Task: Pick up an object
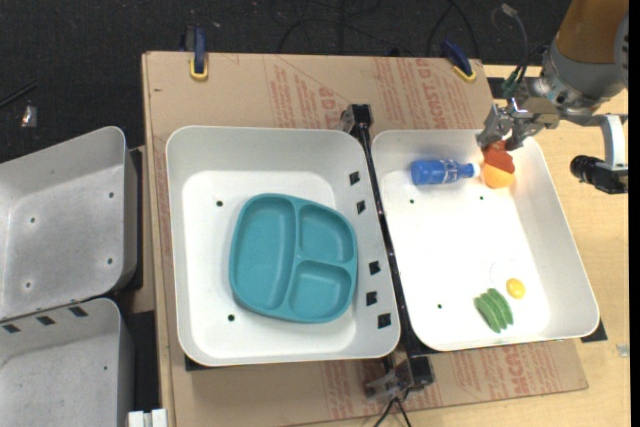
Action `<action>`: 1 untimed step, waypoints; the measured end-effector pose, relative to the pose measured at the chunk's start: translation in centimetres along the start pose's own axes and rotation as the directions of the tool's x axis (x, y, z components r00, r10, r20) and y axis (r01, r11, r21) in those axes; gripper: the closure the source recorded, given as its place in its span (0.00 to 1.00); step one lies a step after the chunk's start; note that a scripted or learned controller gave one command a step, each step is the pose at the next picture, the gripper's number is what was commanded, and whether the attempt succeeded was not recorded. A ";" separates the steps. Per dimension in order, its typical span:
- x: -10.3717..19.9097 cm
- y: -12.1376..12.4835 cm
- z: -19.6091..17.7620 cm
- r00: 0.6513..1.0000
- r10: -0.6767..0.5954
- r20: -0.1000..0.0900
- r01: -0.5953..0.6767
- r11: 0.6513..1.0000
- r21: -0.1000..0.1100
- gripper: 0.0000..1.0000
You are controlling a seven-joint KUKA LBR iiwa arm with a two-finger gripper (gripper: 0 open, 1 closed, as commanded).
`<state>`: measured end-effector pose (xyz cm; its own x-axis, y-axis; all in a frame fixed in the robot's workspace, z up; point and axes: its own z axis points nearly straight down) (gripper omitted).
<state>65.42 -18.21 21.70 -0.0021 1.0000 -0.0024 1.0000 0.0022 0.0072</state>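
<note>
My gripper [503, 137] hangs over the far right corner of the right bin [560, 245]. Directly beneath it, touching or nearly touching its tip, is an orange object with a red top [498, 171]. Whether that object rests on the bin floor or is lifted is unclear. A blue bottle [438, 172] lies on its side just left of the orange object. Near the front right of the same bin lie a green object [493, 309] and a small yellow object [515, 289].
The left bin [200, 165] holds a teal divided plate [294, 257]. A black divider [375, 235] runs between the two bins. Blue and yellow clamps [199, 53] grip the far edge of the cardboard base. Grey trays [60, 215] lie off the bench at left.
</note>
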 end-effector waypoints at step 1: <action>5.2 -0.4 -1.3 1.000 -0.005 -0.004 0.005 1.000 0.005 1.00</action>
<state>65.02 -12.98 23.02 -0.0070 1.0000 0.0014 1.0000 0.0070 0.0019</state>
